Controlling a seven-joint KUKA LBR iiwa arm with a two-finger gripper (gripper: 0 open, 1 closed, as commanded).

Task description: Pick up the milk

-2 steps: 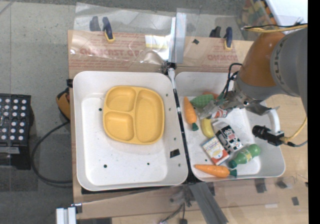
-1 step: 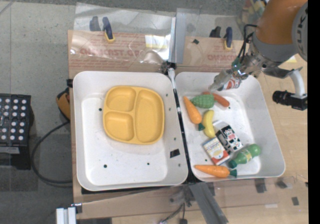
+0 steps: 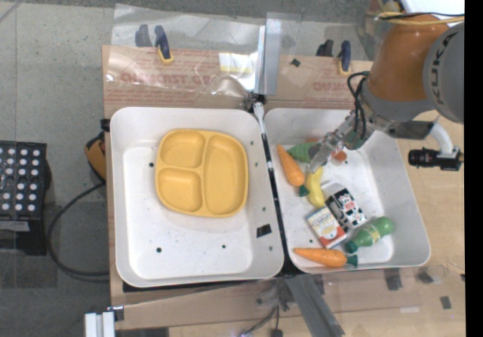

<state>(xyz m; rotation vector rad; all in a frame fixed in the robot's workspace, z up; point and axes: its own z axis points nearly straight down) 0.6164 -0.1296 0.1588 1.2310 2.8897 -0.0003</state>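
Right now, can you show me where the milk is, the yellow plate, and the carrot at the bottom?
milk (image 3: 346, 208): camera view, on the carton's cow-patterned face.
yellow plate (image 3: 202, 173): camera view, on the ridge between compartments.
bottom carrot (image 3: 320, 256): camera view, on the middle of its orange body.

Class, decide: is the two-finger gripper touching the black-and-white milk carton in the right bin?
Apart. In the camera view the gripper hangs above the yellow corn, with bare white bin floor between it and the milk carton.

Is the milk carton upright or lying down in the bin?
Lying down: the milk carton rests flat on the right bin floor, its cow-patterned face up, beside an orange-and-white carton.
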